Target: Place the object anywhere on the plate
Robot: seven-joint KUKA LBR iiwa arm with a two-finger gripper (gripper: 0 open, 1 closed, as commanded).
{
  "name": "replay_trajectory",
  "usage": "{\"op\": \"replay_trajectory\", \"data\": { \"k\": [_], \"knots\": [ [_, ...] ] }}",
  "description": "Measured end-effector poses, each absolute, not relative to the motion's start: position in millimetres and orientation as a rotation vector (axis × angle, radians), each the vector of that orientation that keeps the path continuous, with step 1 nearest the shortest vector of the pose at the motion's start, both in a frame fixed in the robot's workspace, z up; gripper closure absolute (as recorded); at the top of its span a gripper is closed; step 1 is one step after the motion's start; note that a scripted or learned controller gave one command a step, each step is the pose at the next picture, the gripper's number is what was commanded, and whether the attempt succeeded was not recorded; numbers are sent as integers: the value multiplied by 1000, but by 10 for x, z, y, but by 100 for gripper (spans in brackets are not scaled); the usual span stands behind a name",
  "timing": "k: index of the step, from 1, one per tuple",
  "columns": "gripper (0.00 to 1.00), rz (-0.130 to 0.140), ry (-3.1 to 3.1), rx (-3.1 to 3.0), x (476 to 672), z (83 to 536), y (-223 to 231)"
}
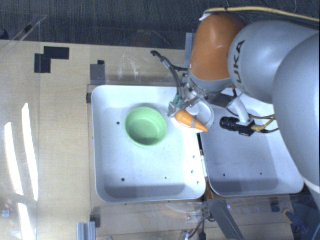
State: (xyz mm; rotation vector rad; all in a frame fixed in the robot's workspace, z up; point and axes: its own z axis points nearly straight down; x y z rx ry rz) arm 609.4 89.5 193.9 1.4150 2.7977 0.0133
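Carrying of the carrot point(190, 120) toward the plate point(145, 126) is judged to be the step in hand. The carrot, orange with a green top, is seen just beneath the gripper point(184, 108), tilted, its green end nearest the fingers and its tip pointing away toward the right bin point(250, 169). Whether it is truly clamped cannot be told from this slant, since the fingertips are masked by the wrist and the carrot itself; the width of the grip is likewise left undecided. The carrot is placed over the right rim of the left bin point(145, 184), close to the seam between the two bins, and apart from the plate. The plate, a green round dish, lies in the left bin, near the gripper on the side away from the arm's approach, with nothing on it. For the next move a short travel across the bin toward the plate is called for, then a lowering over its middle and a release; any spot on the plate would serve. Open floor is left around the plate on every side, the widest part nearer the camera. The bin's raised rim under the carrot is the one edge to be cleared, and a loose hold could let the carrot drop short.
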Motion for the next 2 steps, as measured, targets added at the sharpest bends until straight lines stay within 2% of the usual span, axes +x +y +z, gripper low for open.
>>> {"op": "replay_trajectory", "data": {
  "k": [1, 2],
  "knots": [
    [100, 3, 2885, 1221, 6230, 1615, 1430],
    [100, 10, 2989, 907, 6236, 1421, 1825]
  ]
}}
